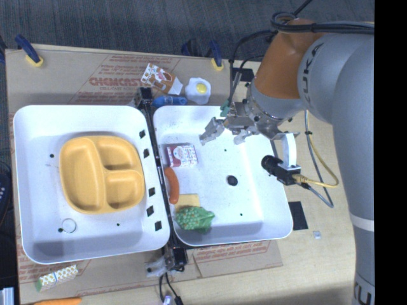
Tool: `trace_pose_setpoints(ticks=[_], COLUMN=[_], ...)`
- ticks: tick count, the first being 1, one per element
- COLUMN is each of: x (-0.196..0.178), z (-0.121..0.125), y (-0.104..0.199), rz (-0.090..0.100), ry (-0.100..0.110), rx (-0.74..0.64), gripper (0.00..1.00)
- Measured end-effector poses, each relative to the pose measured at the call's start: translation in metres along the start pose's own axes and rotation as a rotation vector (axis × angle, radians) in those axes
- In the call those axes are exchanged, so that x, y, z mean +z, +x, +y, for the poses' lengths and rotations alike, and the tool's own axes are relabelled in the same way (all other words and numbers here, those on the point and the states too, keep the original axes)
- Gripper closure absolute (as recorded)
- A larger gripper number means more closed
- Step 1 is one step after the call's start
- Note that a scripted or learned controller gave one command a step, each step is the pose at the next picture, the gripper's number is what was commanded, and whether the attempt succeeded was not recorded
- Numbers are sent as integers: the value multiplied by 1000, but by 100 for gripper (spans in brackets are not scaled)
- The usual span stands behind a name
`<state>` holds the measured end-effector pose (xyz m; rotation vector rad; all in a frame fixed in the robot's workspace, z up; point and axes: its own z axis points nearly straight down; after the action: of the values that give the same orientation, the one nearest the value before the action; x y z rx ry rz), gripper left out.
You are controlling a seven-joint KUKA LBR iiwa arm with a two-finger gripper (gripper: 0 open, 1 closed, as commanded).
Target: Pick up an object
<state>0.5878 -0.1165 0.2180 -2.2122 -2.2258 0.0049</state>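
My gripper [224, 136] hovers over the upper middle of the right bin [273, 224], fingers spread open with nothing between them. Along this bin's left side lie a red and white carton [182, 155], an orange sausage [172, 185], a yellow slice [188, 200] and a green bumpy toy vegetable [194, 218]. The carton is the closest, a little below and left of the fingertips. A small black round spot [232, 181] sits on the bin floor below the gripper.
The left bin [32, 234] holds a yellow divided plate [102, 172]. Behind the bins on the cardboard lie a small carton [156, 76], a blue object [169, 100] and a white and yellow egg toy [199, 89]. A wrapper [57, 276] lies at the front left.
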Motion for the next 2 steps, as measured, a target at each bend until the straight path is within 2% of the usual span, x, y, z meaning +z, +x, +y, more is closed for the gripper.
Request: trace_pose_setpoints(ticks=[1,2], x=[127,126], z=[-25,45], y=[17,20], rz=[-2,-1], ry=[-3,-3], rx=[-149,-325], gripper=[0,0])
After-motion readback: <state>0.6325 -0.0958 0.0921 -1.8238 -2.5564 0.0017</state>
